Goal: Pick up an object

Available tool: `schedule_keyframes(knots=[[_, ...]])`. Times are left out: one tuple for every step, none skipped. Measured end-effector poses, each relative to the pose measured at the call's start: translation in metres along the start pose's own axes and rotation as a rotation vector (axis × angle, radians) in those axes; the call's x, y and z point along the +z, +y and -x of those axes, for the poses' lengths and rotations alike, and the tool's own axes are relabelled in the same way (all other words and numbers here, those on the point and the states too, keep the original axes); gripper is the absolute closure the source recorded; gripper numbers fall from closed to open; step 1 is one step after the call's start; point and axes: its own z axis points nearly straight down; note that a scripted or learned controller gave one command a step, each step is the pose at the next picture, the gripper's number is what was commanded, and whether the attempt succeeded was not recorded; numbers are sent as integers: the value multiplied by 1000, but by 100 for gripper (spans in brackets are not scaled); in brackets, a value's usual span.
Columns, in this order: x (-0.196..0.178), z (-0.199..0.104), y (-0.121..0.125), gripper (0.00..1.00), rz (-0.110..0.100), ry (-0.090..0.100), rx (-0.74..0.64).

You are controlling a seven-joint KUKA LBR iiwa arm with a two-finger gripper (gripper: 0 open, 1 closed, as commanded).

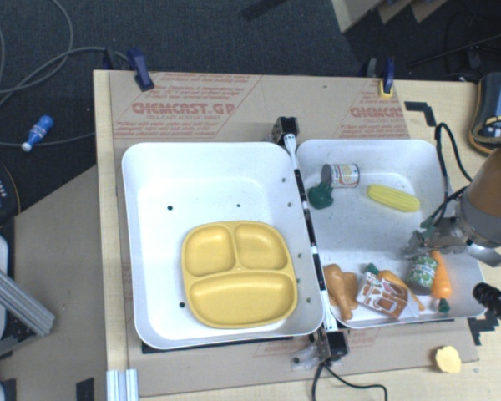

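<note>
Low over the right bin (376, 150), gripper (430, 245) crowded.
Grasp unreadable (fingers too blurred to judge); toy carrot (441, 279), green can (421, 274) and snack packet (382, 295) cluster beneath it.

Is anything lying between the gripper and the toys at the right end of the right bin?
Nothing visible does. The gripper sits low in the right bin, directly over the green-topped toy and beside the carrot. The corn cob and the small can lie farther back, out of its way.
</note>
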Motion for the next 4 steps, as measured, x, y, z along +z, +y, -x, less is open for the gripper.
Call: schedule_keyframes(knots=[[12, -26, 88, 100, 1, -2, -5], [-48, -97, 134, 100, 3, -1, -6], [15, -73, 84, 100, -15, 1, 6], [-96, -131, 171, 100, 12, -2, -6]])
